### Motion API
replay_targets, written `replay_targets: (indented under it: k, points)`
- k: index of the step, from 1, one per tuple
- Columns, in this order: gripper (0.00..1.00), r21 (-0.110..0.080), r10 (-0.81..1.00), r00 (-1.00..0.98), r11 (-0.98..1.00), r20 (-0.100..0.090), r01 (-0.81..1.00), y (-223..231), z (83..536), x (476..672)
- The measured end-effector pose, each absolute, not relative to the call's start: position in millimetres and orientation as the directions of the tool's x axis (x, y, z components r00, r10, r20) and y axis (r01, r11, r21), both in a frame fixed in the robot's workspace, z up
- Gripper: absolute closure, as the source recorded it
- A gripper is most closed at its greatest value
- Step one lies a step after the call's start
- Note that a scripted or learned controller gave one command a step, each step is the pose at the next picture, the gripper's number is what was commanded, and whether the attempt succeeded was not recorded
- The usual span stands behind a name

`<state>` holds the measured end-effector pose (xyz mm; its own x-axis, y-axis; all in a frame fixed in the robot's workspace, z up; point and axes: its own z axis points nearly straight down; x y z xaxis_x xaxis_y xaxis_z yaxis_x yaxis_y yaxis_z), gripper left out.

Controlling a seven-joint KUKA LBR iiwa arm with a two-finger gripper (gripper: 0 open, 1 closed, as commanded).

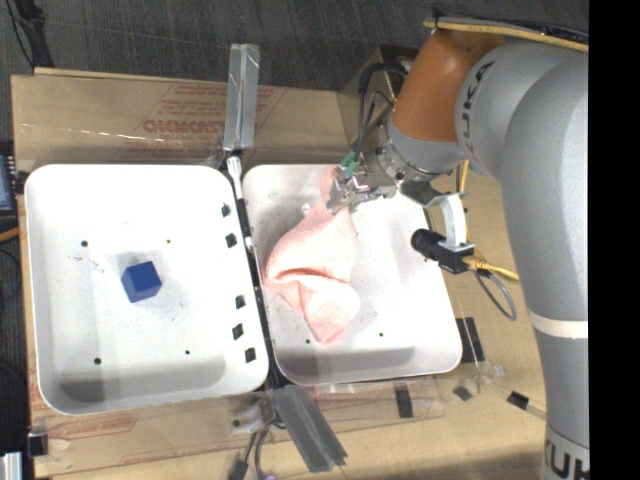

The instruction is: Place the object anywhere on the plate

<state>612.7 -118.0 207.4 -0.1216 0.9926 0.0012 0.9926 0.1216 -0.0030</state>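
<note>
Here the claw [345,190] hangs over the far part of the right bin [420,353], under the orange band [430,83] of the grey arm [530,168] that comes in from the right. Its fingers are pinched close together on the top corner of a pink cloth [312,268], which is drawn up to them in a narrow peak. From that pinched corner the cloth spreads away below and to the left of the claw, widening into a rumpled heap that rests on the floor of the same bin, with a folded lobe at its near end. So the cloth is partly lifted at the claw and partly lying in the bin.

Just to the right of the claw, a black fitting with a cable [440,246] hangs off the wrist over the bin's right side. Left of the claw, past the divider between the bins, lies the left bin [60,388], and well apart from the claw a small blue cube [141,280] sits on its floor, left of middle. Both bins stand on a brown cardboard sheet [130,108].
</note>
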Motion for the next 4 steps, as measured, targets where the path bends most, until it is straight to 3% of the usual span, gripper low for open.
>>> replay_targets:
  k: [1, 2, 3, 4]
  points:
    - [1.00, -0.003, 0.992, -0.129, 0.129, 0.001, 0.992, -117.0, 231.0, 613.0]
    - [1.00, -0.005, 0.859, -0.512, 0.512, 0.002, 0.859, -61.5, 221.0, 609.4]
    - [1.00, -0.003, 0.587, -0.809, 0.809, 0.002, 0.587, -9.6, 213.7, 605.5]
    - [1.00, -0.002, 0.223, -0.975, 0.975, 0.003, 0.223, 40.3, 225.8, 591.6]
